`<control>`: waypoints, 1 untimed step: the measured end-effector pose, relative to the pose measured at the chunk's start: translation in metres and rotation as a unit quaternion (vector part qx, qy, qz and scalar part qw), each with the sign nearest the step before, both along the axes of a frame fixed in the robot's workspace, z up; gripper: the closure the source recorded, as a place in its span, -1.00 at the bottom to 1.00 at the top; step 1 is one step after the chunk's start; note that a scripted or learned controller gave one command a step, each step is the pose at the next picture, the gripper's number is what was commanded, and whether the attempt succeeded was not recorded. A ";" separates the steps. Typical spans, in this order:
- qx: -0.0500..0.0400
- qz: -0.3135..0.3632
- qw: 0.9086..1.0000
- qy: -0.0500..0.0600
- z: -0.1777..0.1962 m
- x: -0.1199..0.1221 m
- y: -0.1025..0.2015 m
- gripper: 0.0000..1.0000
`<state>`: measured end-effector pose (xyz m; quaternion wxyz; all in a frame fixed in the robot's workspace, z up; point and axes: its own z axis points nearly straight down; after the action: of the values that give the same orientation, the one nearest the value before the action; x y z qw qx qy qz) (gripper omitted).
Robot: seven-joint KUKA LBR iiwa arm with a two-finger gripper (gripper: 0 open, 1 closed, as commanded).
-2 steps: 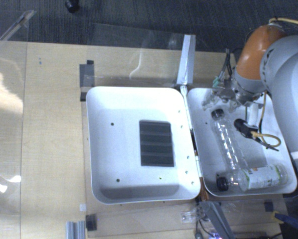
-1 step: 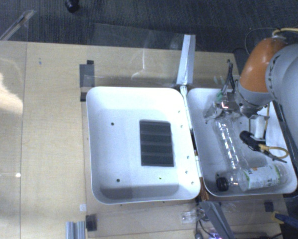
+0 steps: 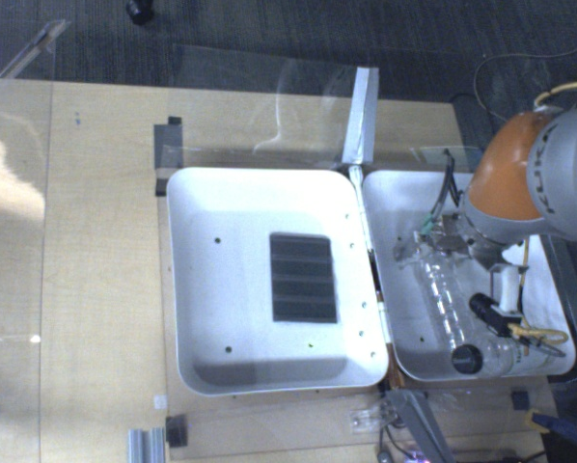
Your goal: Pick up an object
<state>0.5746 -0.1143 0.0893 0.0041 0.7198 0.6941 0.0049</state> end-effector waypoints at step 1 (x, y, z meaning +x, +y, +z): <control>-0.001 0.064 0.998 0.001 -0.002 0.069 0.019 -1.00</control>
<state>0.6434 -0.0954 0.0877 0.0037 0.6742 0.7385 0.0035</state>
